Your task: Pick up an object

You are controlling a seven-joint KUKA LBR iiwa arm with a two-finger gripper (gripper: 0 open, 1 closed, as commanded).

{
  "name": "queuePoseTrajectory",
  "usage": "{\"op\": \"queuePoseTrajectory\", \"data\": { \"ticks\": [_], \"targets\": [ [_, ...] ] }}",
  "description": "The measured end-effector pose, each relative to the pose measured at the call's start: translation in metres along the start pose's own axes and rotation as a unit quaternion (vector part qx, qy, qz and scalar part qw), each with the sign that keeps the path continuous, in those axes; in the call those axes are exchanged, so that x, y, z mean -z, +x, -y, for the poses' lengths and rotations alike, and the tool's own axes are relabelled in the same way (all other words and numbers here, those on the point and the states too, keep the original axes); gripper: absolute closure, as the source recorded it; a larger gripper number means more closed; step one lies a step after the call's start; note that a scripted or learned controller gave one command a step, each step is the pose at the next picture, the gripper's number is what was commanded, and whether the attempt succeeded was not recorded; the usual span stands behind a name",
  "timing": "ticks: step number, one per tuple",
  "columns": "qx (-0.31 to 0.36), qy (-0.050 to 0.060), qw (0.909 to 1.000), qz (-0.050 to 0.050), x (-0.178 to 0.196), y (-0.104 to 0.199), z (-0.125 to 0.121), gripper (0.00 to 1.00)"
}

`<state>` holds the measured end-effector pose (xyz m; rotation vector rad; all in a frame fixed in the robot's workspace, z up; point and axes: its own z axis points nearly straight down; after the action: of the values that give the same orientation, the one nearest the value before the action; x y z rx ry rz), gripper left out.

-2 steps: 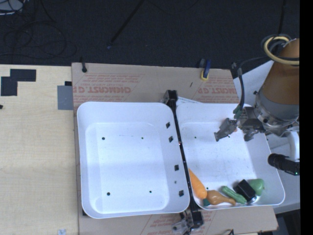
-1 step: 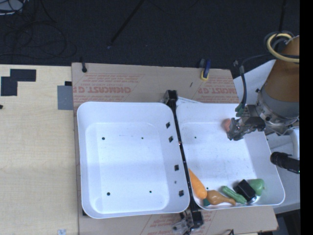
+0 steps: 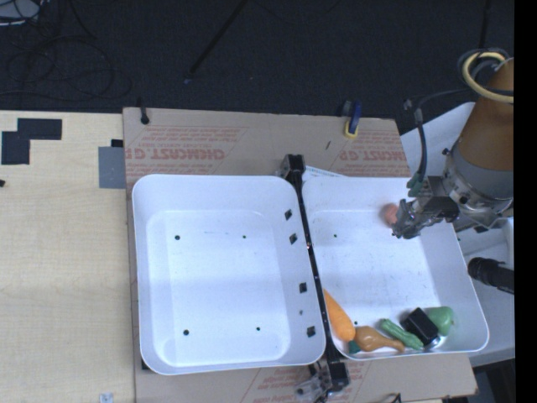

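My gripper [image 3: 406, 225] hangs over the far right part of the right bin [image 3: 377, 259], beside a small pink-red object [image 3: 390, 214] that lies just to its left. An orange carrot-shaped piece [image 3: 338, 316] rests against the bin's near left wall. Along the near wall lie a tan piece [image 3: 375, 338], a green elongated piece [image 3: 397, 332], a black block [image 3: 420, 325] and a light green object [image 3: 440, 316]. Nothing shows between the fingers.
The left bin [image 3: 220, 271] sits beside the right one, split from it by a black divider rail [image 3: 304, 250]. Both bins rest on a cardboard sheet [image 3: 252, 145]. A blue and yellow clamp [image 3: 352, 118] stands at the cardboard's far edge.
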<state>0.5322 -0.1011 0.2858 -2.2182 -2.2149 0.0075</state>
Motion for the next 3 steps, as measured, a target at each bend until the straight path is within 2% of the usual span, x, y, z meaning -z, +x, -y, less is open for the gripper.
{"op": "queuePoseTrajectory", "data": {
  "ticks": [1,2,3],
  "targets": [
    [-0.001,0.001,1.0000,0.000,0.009,-0.001,0.000,1.00],
    [0.000,-0.003,1.0000,0.002,-0.050,-0.066,-0.113,1.00],
    [-0.001,-0.002,1.0000,0.002,-0.067,-0.115,-0.096,1.00]
  ]
}}
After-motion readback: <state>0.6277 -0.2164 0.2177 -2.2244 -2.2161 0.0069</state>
